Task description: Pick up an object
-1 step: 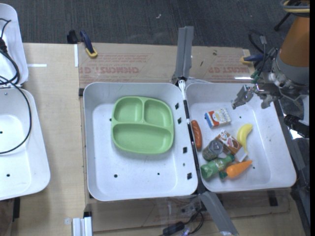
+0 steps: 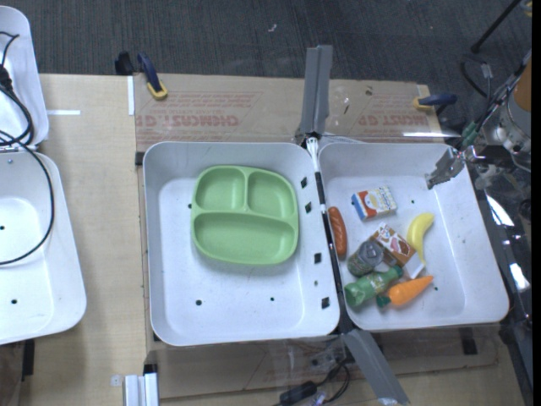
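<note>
Presently on the bench: two white bins side by side. Left bin (image 2: 169, 311) holds one green divided plate (image 2: 246, 215), flat, toward its upper middle. Right bin (image 2: 473, 299) holds a cluster near its left-centre: green bottle (image 2: 369, 288), orange carrot (image 2: 409, 290), hot dog (image 2: 339, 230) along the left wall, small carton (image 2: 374, 201), snack packet (image 2: 395, 245), banana (image 2: 419, 229), grey can (image 2: 364, 259). Gripper (image 2: 443, 171) sits at that bin's upper right corner, apart from every item, nothing between its fingers; their spread cannot be told.
</note>
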{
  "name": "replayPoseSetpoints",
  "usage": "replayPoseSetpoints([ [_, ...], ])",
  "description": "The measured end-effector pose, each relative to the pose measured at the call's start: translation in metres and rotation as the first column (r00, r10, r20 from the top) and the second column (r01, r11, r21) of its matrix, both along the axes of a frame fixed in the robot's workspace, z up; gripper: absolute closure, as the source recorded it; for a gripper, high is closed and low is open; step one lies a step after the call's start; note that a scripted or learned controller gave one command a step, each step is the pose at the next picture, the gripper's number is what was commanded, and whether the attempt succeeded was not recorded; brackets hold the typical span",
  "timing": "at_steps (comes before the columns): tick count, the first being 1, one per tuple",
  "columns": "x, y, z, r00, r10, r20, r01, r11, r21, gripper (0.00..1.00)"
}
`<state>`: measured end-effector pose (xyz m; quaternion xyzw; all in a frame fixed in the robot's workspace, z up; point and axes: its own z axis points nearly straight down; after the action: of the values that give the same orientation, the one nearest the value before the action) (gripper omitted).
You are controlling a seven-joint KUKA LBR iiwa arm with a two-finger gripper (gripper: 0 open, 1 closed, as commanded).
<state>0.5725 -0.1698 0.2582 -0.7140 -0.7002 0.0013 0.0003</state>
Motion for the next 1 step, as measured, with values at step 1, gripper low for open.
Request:
replayPoseSetpoints([
  [1,-0.0462,-0.0212,-0.1074,1.000,-0.014,-0.001,0.014,1.000,0.002,0.00],
])
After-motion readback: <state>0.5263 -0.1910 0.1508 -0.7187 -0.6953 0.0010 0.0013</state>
